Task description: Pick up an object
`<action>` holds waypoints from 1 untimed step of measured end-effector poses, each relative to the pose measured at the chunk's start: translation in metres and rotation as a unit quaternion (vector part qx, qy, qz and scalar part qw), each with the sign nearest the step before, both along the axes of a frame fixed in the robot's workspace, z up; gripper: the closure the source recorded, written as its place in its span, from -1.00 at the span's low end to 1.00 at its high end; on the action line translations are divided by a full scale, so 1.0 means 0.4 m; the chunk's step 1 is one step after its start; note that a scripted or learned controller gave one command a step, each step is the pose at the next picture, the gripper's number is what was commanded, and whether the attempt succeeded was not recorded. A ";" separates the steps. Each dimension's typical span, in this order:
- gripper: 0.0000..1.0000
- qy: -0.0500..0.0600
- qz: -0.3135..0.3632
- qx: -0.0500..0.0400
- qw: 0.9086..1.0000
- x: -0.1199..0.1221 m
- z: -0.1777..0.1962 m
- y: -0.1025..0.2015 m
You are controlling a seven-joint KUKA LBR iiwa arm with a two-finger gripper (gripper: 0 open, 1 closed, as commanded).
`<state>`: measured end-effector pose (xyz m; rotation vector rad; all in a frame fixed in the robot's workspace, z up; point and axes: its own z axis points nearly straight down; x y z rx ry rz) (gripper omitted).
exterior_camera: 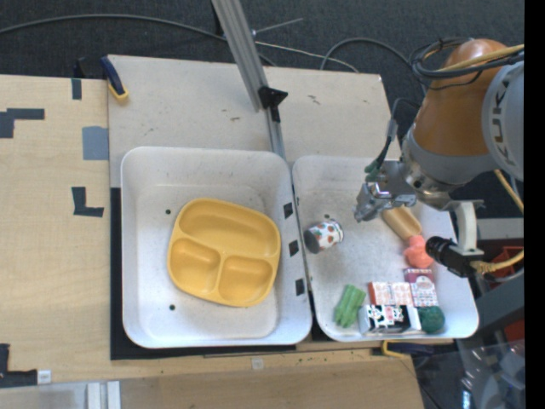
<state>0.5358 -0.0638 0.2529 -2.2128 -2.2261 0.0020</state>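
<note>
From my station I see two shallow white bins side by side on the bench. The left bin (140,228) holds one thing: a yellow divided tray (224,251) with three compartments, lying flat near the bin's middle, a little toward the divider between the bins.

The right bin (332,177) carries everything else. A small round object with white, red and dark markings (324,234) sits near the bin's left wall, apart from the rest. Along the near edge I make out a green ribbed piece (349,304), and just beside it a dark carton with white print (388,317). Behind that carton stand small red-and-white boxes (404,294). A dark green round item (433,319) sits at the right end of that row. Farther back, a tan cylinder (402,222) lies at a slant, with an orange-pink lump (417,252) close to its near end.

The arm comes in from the right, its orange band above the wrist, and the gripper (372,203) hangs over the back half of the right bin, just beside the far end of the tan cylinder. I cannot tell from this angle how the hand is set, and I see nothing clearly in its grasp. All the pickable objects rest on the bin floor.
</note>
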 end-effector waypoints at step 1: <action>1.00 0.000 0.001 0.000 1.000 -0.010 -0.008 0.160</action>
